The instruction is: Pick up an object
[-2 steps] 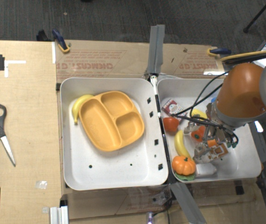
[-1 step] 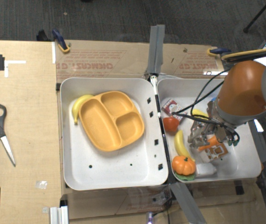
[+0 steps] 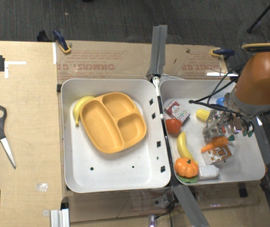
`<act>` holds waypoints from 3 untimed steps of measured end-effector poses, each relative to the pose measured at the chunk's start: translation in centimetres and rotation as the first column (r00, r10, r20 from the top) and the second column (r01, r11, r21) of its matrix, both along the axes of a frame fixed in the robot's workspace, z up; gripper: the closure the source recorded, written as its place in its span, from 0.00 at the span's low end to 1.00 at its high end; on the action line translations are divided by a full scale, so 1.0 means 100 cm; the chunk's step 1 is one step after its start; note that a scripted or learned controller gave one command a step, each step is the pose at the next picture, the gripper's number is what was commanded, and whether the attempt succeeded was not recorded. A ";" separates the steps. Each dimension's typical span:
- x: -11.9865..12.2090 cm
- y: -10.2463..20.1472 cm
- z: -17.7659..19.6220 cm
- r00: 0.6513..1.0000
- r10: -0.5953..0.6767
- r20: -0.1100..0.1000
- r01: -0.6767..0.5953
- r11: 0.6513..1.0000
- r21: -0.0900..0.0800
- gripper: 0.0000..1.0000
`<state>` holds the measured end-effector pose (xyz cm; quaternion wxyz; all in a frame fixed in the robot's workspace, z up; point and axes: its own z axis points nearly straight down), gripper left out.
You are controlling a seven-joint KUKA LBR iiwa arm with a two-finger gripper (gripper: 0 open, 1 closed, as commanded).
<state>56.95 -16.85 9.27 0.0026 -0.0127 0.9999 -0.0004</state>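
Note:
My gripper (image 3: 218,128) hangs low over the middle of the right bin (image 3: 253,171), reaching in from the right under the arm's orange band (image 3: 261,78). Just below it lies an orange carrot (image 3: 214,145), resting partly on a small brown-and-white packet (image 3: 219,155). The view does not reveal whether the carrot touches the gripper. A yellow corn piece (image 3: 203,114) sits to the gripper's left. Further left are a red-and-white carton (image 3: 177,111), a red tomato (image 3: 173,126), a yellow banana (image 3: 184,145) and an orange pumpkin (image 3: 187,167).
The left bin (image 3: 106,174) holds an orange divided plate (image 3: 113,122) with a second banana (image 3: 80,108) against its left rim. Scissors (image 3: 1,132) lie on the wooden bench at far left. Cables (image 3: 210,100) run from the arm across the right bin.

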 end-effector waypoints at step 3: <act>0.049 0.043 0.011 0.996 -0.086 0.007 0.086 0.996 0.000 1.00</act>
